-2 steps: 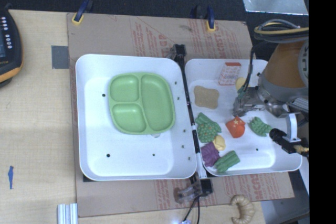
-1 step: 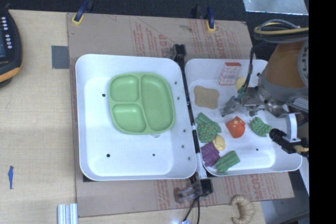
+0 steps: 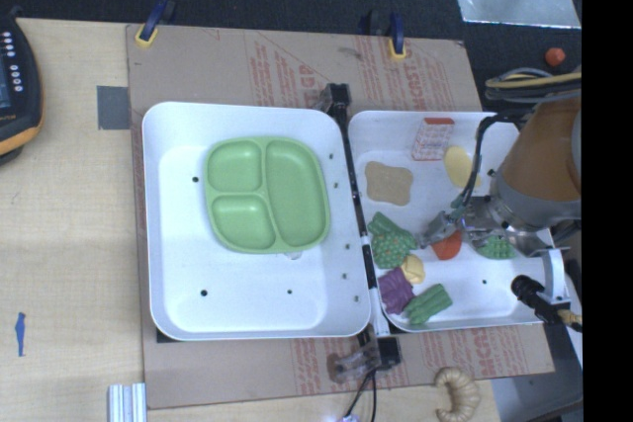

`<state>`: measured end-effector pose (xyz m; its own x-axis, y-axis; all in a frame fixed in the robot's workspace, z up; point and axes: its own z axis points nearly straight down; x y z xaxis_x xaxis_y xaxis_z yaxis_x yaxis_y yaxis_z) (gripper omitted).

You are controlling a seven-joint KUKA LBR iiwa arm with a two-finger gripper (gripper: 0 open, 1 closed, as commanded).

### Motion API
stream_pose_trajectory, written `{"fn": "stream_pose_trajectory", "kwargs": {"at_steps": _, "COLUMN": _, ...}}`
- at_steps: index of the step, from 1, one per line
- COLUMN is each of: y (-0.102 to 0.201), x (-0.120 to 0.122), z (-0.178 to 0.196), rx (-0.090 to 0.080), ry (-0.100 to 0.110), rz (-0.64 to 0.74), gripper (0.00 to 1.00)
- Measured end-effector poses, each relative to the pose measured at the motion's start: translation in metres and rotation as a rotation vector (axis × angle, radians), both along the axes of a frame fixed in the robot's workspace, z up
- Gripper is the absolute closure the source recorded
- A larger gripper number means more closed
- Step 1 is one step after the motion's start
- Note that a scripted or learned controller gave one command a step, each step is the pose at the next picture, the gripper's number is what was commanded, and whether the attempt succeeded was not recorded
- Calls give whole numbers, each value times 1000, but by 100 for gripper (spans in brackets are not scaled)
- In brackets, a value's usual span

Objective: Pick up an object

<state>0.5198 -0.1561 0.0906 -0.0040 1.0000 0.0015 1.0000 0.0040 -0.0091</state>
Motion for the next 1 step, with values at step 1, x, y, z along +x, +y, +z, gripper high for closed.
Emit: {"fn": "stream_pose_trajectory", "kwargs": {"at_steps": 1, "y": -2, "x": 3, "z": 13, "rx": -3, "ry": -7, "rz": 3, "gripper": 100}}
